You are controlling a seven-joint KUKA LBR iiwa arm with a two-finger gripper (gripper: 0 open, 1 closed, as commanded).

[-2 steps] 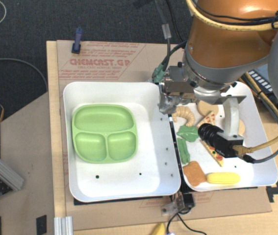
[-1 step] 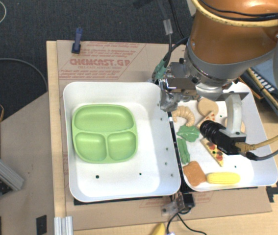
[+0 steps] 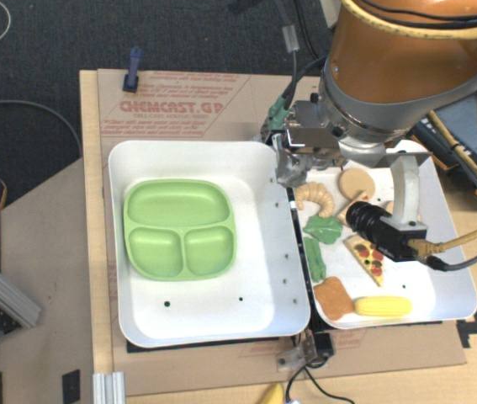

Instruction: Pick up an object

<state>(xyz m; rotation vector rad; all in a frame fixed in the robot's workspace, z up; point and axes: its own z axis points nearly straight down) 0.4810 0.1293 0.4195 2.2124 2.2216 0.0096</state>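
Nearest the lens: grey arm with orange band (image 3: 406,32), reaching in from the view's right and looming over the far end of the right-hand shallow white bin (image 3: 461,289). Below the wrist, metal pincer (image 3: 290,165), low over the seam between the two bins, at that bin's far inner corner. Whether apart or together: cannot tell from this angle. Nothing seen clamped in it.

Closest candidate for the pick: curved tan toy croissant (image 3: 316,196), just beside the pincer, toward the view's right and slightly nearer the camera. Long axis roughly across the bin, ends curling down toward the near side. Likely calls for only a short sideways shift, then a descent with the jaws set across the narrow width of the curve.

Crowded close by: round tan biscuit (image 3: 357,182) beyond it, green leafy piece (image 3: 322,230) just on the near side. Further along the same bin, well apart from the pincer: pizza slice (image 3: 366,257), brown toast piece (image 3: 333,297), yellow corn cob (image 3: 383,307).

In the left-hand white bin (image 3: 124,162), only a green divided plate (image 3: 179,227).
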